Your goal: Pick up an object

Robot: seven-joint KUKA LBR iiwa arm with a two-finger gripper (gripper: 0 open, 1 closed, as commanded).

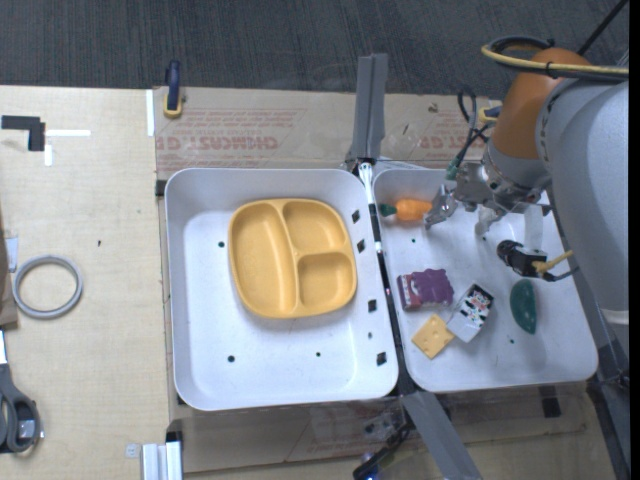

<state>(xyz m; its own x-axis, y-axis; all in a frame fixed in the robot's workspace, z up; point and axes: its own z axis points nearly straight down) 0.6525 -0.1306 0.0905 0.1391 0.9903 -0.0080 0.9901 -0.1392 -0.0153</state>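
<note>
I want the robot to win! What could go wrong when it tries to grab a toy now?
1. The gripper sits by the carrot, which lies against the right bin's wall. A finger might bump the wall and miss.
2. The purple box, cheese and small carton lie close together, so grabbing one could push the others.
3. The carrot looks round and could roll away.

Two white bins point(190, 298); one yellow divided plate point(293, 258); one toy carrot point(410, 209); one purple packet point(425, 288); one cheese wedge point(433, 337); one small printed box point(472, 312); one green piece point(524, 305); one tape roll point(45, 286); one pair of scissors point(18, 418).
</note>
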